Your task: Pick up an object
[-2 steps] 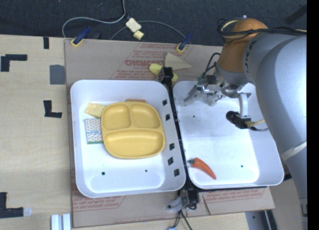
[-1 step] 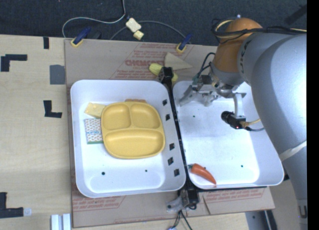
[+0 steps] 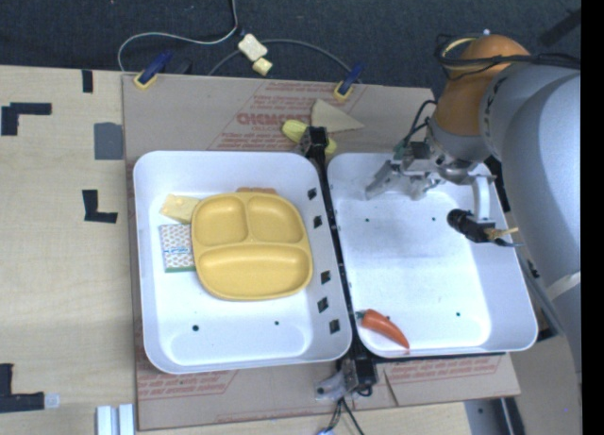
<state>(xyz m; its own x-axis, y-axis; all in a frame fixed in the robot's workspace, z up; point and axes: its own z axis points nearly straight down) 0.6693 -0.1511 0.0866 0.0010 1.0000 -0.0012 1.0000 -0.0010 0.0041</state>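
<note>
The gripper (image 3: 401,176) hung over the upper part of the right bin (image 3: 491,329), holding nothing; its fingers looked spread. The carrot (image 3: 384,326) lay far below, at the bin's lower-left edge.

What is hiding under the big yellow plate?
Two things peek out from under the yellow plate on its left: a pale yellow piece and a small patterned card. How far they reach beneath, or whether anything else lies there, is covered.
</note>
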